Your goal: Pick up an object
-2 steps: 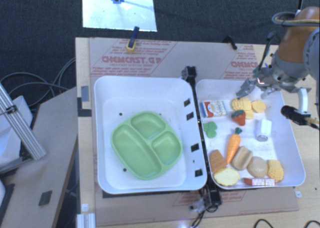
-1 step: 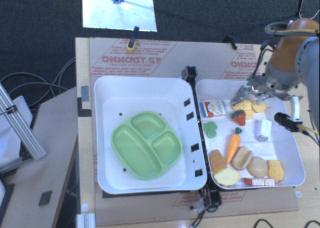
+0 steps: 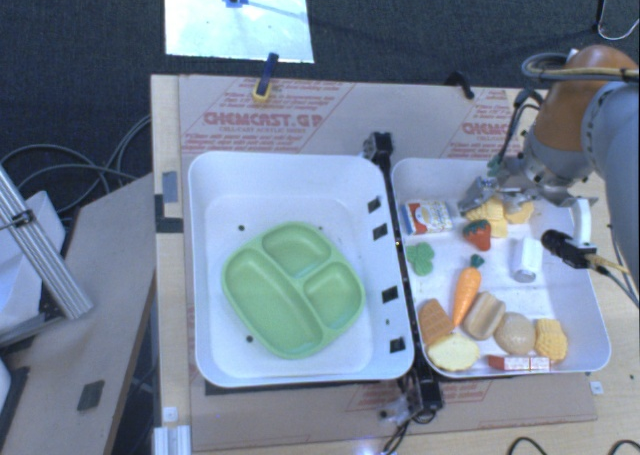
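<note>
bins [image 3: 300, 168]: 2 | green tray [image 3: 292, 288]: 1 | carrot [image 3: 466, 292]: 1 | pincer [image 3: 490, 193]: 1

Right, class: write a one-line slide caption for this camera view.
Arm's claw low over toy food in right bin; green tray sits in left bin.

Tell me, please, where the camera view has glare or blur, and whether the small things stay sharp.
Camera view: the pale sheet at the top is washed out by glare; the green tray is evenly lit and sharp; the carrot reads clearly; the gripper looks soft.
</note>
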`<control>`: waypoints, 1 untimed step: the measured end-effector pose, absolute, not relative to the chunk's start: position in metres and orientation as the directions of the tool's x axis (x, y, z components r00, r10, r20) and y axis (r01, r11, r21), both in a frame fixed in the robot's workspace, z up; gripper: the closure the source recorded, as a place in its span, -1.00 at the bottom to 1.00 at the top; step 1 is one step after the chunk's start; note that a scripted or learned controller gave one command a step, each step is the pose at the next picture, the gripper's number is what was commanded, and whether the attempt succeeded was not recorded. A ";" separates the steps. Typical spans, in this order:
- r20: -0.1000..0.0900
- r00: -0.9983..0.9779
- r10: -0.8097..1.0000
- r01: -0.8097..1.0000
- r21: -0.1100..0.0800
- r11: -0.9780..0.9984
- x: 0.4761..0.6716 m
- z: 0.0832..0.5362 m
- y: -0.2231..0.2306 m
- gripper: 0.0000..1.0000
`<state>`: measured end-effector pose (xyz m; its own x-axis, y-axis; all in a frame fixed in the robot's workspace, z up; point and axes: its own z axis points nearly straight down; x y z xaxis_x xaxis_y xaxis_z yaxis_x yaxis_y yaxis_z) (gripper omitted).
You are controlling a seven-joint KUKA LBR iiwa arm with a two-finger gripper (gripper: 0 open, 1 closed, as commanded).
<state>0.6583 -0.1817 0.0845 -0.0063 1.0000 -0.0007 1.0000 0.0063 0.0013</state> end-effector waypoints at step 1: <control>-0.002 -0.008 1.000 1.000 0.006 0.008 0.660 0.097 -0.182 1.00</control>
